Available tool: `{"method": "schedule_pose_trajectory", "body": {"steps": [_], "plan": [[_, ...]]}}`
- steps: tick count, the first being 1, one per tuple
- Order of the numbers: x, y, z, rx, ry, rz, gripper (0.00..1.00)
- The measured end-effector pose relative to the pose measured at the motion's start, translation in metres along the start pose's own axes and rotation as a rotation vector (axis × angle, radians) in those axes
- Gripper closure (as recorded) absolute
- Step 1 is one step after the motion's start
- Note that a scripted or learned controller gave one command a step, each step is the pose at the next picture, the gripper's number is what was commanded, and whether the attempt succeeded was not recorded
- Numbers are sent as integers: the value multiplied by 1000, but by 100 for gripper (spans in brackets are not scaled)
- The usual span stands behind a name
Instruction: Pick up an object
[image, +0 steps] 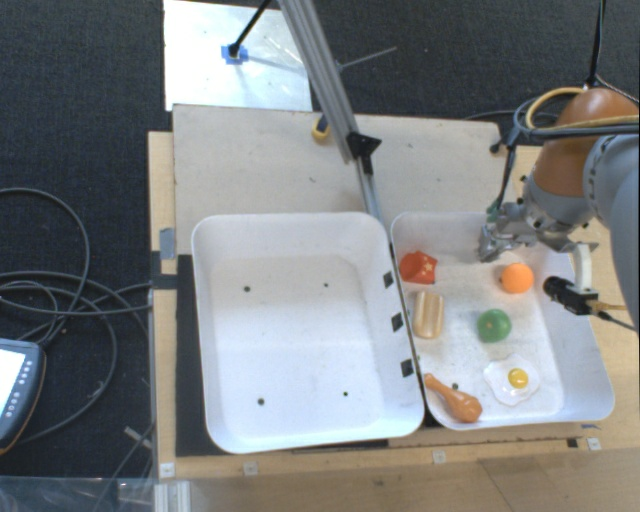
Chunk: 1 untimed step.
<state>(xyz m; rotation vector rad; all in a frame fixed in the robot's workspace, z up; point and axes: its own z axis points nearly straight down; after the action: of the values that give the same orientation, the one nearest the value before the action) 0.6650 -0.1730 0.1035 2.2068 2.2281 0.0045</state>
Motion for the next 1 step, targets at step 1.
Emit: {"method": "schedule_pose_trajectory", "body": {"steps": [1], "plan": [[-2, -4, -47, 0, 0, 7, 100]]}}
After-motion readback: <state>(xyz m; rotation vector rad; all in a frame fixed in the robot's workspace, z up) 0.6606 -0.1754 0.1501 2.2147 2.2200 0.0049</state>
